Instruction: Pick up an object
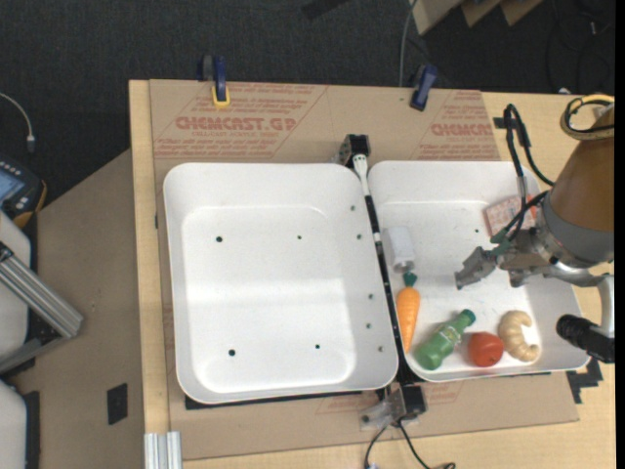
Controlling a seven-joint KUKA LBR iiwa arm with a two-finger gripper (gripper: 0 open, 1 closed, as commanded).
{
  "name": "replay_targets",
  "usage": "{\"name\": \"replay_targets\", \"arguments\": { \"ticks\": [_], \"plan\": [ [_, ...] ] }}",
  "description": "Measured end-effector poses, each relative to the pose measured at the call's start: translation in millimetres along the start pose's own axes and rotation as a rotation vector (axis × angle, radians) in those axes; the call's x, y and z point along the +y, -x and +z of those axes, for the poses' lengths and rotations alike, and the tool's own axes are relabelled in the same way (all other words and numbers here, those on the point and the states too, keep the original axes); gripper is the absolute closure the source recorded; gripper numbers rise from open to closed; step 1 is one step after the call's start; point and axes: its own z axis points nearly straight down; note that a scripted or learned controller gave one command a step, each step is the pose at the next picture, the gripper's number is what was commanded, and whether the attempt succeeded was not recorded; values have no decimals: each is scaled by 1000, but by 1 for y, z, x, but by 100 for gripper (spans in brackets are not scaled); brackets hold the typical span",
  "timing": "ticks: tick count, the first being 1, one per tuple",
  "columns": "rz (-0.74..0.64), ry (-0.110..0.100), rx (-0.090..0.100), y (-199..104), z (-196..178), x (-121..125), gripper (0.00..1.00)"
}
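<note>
Reaching step: the gripper [476, 268] hovers at centre right of the frame, state unclear; next, descend onto the green bottle [446, 337]

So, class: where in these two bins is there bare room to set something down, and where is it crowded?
Left bin: bare floor wall to wall. Right bin: crowded along its near edge by carrot, bottle, tomato and croissant; tool hangs mid-bin.
</note>
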Motion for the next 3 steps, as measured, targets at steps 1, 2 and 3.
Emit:
{"name": "replay_targets", "arguments": {
  "ticks": [1, 2, 3],
  "plan": [
    [5, 0, 1, 32, 108, -13, 0],
    [-2, 8, -3, 27, 47, 0, 0],
    [0, -1, 1, 4, 107, -13, 0]
  ]
}}
